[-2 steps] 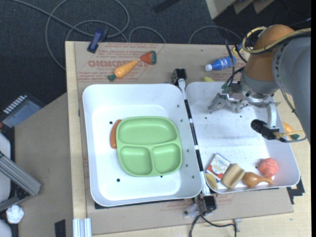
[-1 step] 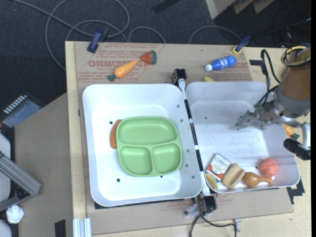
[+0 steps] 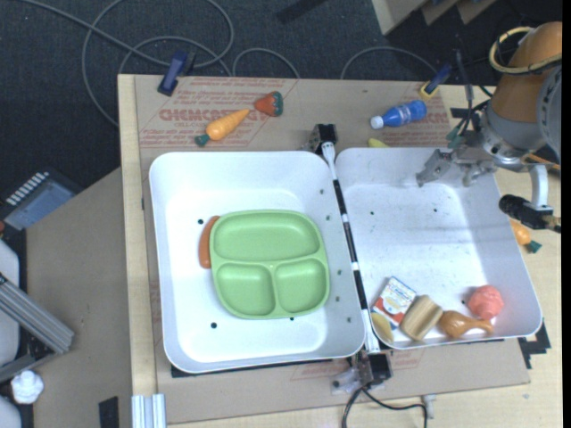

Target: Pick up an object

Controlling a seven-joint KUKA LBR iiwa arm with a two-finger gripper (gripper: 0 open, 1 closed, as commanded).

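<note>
1. The end effector hangs over the right bin, upper right of the frame, open, holding nothing.
2. A pink toy lies in that bin's lower right corner.

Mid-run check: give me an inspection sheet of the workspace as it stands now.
Surface: two white bins, left bin and right bin, on a cardboard-covered bench.
Job's things: pink lump, tan pieces and a small packet in the right bin's near corner.
Clutter: green divided tray in the left bin; toy carrot and blue bottle behind the bins.
Hand: hand over the right bin's far edge, nothing between its fingers.
Cables: loops on the floor.
Surroundings: dark carpet.
</note>
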